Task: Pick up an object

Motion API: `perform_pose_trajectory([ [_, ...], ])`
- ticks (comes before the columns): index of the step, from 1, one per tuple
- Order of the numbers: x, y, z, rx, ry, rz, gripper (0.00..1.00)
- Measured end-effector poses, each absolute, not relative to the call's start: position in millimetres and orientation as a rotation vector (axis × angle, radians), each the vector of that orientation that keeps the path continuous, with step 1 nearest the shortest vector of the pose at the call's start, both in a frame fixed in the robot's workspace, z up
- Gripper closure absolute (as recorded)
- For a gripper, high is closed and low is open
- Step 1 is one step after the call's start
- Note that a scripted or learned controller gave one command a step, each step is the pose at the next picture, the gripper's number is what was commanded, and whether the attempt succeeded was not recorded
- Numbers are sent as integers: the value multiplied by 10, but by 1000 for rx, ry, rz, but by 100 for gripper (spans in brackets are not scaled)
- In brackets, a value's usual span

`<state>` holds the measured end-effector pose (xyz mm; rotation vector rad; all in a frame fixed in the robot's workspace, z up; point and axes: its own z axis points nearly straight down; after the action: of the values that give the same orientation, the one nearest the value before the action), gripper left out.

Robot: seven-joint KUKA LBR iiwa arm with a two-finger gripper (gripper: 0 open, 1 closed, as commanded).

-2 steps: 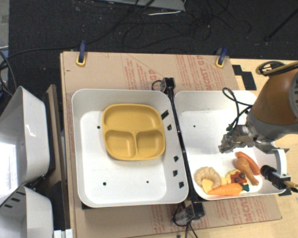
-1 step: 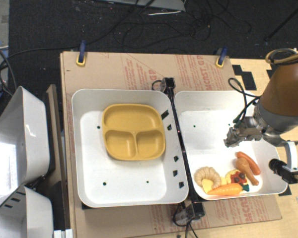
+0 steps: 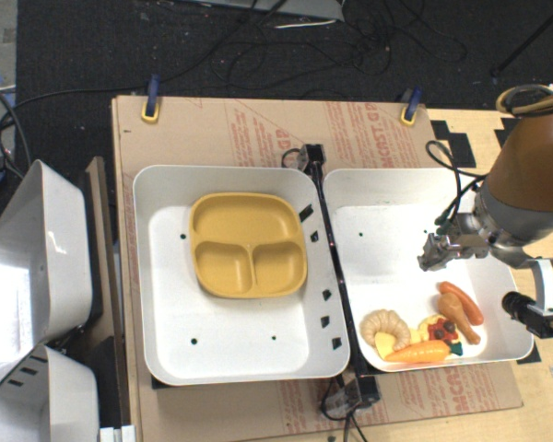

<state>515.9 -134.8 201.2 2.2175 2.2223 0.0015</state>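
The toys (image 3: 426, 331) are lying clustered in the near corner of the right bin (image 3: 387, 219): a pale shrimp-like piece (image 3: 384, 323), a carrot (image 3: 422, 351), a sausage (image 3: 462, 301) and a brown piece (image 3: 461, 322) touching one another against the bin's front wall. The gripper (image 3: 435, 251) is hovering over bare bin floor just behind this pile, apart from every piece, and nothing is sitting in it; whether it is spread or closed I cannot tell at this size. I judge the arm to be in the approach step, with no grasp made. The next move is calling for a shift toward the front corner and a descent onto one piece, the sausage being nearest. The left bin (image 3: 166, 247) is holding a yellow divided plate (image 3: 249, 245), well apart on the bench (image 3: 258, 127).
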Motion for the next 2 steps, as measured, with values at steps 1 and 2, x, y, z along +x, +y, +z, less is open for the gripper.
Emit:
perform_pose_trajectory([
  [1, 5279, -757, 1989, 2212, 2232, 3, 100],
  [2, 5356, -141, 2109, 2212, 2231, 4, 100],
])
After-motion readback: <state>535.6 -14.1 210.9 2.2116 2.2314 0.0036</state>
